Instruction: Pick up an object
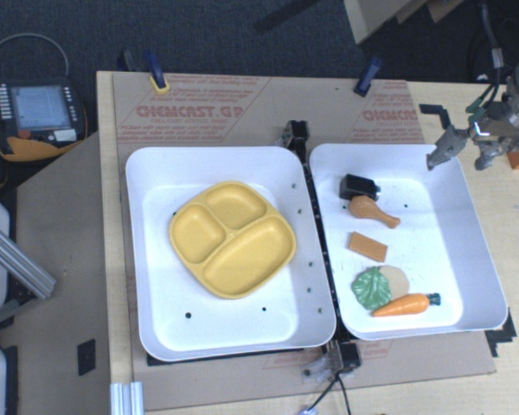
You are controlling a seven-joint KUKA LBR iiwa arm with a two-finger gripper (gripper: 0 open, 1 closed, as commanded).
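- On the surface (pixel 112 188), two white bins sit side by side, their inner rims nearly touching.
- Left bin (pixel 147 301): a yellow plate (pixel 233 239) with three compartments lies near its middle, turned at a slant. All three compartments look bare.
- Right bin (pixel 467 232): five small things lie in a loose column down its left half.
- Nearest the far rim is a black block (pixel 358 185).
- Just below it, touching or nearly so, lies a tan drumstick (pixel 373 212), thick end to the left, thin end pointing right.
- Below that, apart from the drumstick, is an orange block (pixel 368 246), flat on the bin floor.
- Next comes a green leaf (pixel 372 289) resting over a pale disc (pixel 395 278); the disc peeks out at the leaf's upper right.
- A carrot (pixel 404 305) lies just beside the leaf's lower edge, pointed end to the left, green stub to the right.
- Gripper (pixel 476 150): it hangs over the far right corner of the right bin, at the rim, well apart from all five things.
- One dark finger (pixel 441 150) juts left over the bin's rim. I cannot tell whether the gripper is open or closed, and nothing shows between its fingers.
- Cables and grey wrist parts crowd the view's right edge above it.
- Off the surface to the left, a pendant (pixel 36 111) with a lit screen rests on the dark floor.
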